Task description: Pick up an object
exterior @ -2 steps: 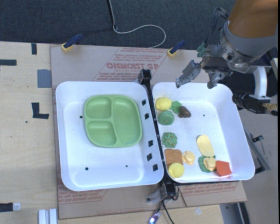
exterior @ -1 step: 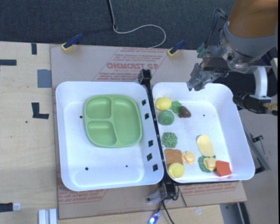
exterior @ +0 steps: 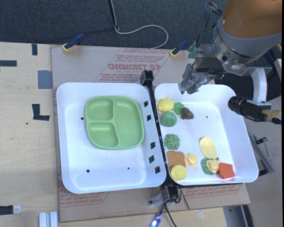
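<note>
Now we see the claw [exterior: 188, 86] hanging above the far edge of the right bin [exterior: 236, 126], and we cannot tell whether it is apart or together. Just near of it sit a rounded yellow piece [exterior: 165, 105], a green one [exterior: 168, 119] and a brown lump [exterior: 187, 113], crowded together; smooth, rounded shapes could slip or get nudged aside.

green plate [exterior: 115, 122], white bins [exterior: 68, 126], orange block [exterior: 226, 170]
</note>
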